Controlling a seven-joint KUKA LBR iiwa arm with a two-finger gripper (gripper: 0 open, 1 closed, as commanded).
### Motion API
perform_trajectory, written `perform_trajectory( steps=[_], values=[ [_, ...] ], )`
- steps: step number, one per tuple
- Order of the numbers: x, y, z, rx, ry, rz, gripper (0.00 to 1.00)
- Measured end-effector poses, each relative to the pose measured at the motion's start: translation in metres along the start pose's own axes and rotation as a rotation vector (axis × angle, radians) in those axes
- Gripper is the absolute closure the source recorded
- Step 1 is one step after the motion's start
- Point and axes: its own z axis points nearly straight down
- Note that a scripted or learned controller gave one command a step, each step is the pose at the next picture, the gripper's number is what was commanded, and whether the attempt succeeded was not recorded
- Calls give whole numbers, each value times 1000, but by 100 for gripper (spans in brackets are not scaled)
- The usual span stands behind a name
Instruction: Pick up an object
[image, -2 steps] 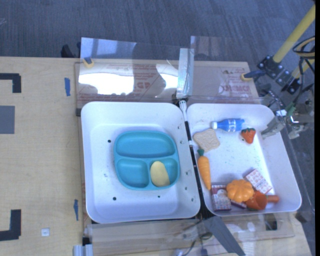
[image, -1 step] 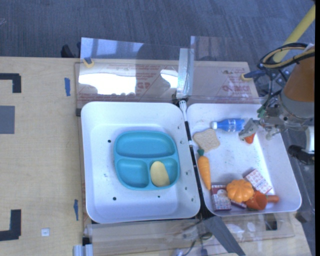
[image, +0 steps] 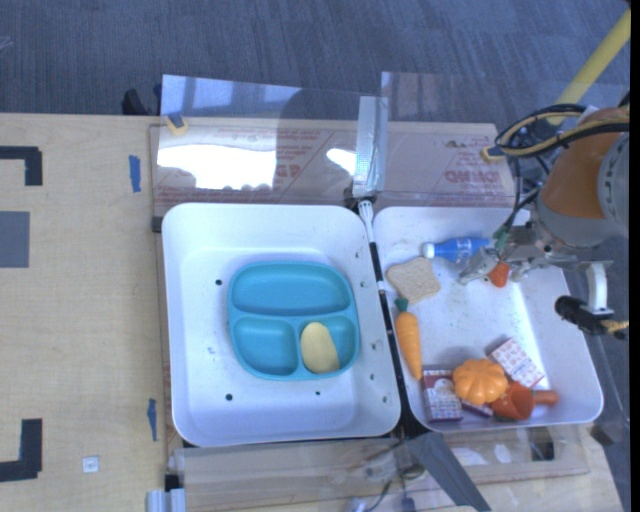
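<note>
The right bin (image: 570, 330) holds several toy items. Among them are a blue bottle (image: 455, 248) lying at the back, a tan bread slice (image: 413, 280) and an orange carrot (image: 408, 343) along the left wall. An orange pumpkin (image: 478, 380) sits at the front. My gripper (image: 497, 266) hangs low over the back of this bin, just right of the bottle's end, below the arm's orange band (image: 585, 185). A small orange-red piece shows at its tip. I cannot make out anything held.
A pink-and-white box (image: 517, 360), a second small box (image: 441, 395) and a red item (image: 515, 402) crowd around the pumpkin. The left bin (image: 200, 300) carries a blue divided plate (image: 290, 290) with a yellow lump (image: 319, 347) in one compartment. Clear panels stand behind both bins.
</note>
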Motion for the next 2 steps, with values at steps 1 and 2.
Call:
perform_trajectory(
  steps=[1, 2],
  values=[
    [0, 2, -12, -4, -2, -2, 100],
    [35, 17, -131, -9, -1, -72, 100]
  ],
)
